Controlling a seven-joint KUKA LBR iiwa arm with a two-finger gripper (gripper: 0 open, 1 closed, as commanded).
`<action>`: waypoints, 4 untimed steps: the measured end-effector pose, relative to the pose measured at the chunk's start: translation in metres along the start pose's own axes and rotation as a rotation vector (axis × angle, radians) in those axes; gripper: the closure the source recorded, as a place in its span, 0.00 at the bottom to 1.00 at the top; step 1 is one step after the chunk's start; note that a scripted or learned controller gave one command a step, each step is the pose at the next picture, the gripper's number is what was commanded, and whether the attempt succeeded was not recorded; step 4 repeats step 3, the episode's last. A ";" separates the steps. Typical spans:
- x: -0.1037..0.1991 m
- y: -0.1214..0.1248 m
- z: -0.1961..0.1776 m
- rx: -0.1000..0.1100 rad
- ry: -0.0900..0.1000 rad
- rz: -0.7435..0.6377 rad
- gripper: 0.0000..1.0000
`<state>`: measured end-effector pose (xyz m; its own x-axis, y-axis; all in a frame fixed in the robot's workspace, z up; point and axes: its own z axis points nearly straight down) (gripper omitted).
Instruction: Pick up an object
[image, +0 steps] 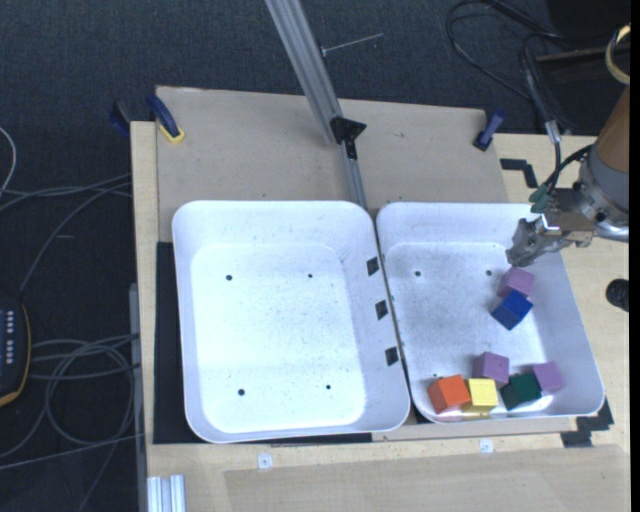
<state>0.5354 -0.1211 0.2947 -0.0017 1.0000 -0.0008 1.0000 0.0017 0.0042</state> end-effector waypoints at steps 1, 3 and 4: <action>0.056 -0.006 0.015 0.006 0.004 -0.005 1.00; 0.168 0.008 0.042 0.009 0.003 -0.006 1.00; 0.168 0.008 0.042 0.009 0.003 -0.006 1.00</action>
